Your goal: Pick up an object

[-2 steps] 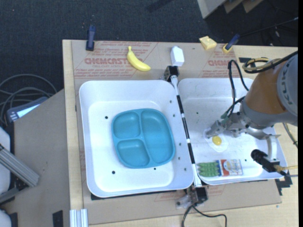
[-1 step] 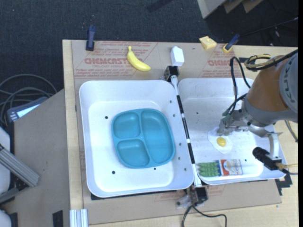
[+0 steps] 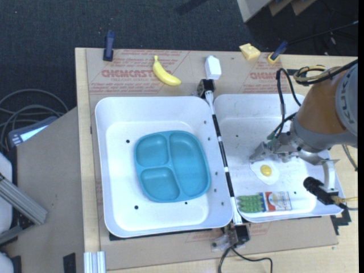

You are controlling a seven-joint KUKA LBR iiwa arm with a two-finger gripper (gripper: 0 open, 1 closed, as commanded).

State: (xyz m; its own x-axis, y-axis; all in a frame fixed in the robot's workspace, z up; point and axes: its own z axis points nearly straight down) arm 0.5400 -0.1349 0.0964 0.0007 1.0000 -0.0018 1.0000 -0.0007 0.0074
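Left of the white divided bins (image 3: 219,152), a turquoise plate (image 3: 170,165) lies on white. In the right bin sit a white-and-yellow fried egg (image 3: 267,172) and a green, white and red box (image 3: 265,202). Behind the bins lies a yellow banana (image 3: 164,73).

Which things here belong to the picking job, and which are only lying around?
Job:
gripper
fried egg toy
flat printed box
blue divided plate

Lying about:
banana
yellow wedge
white block
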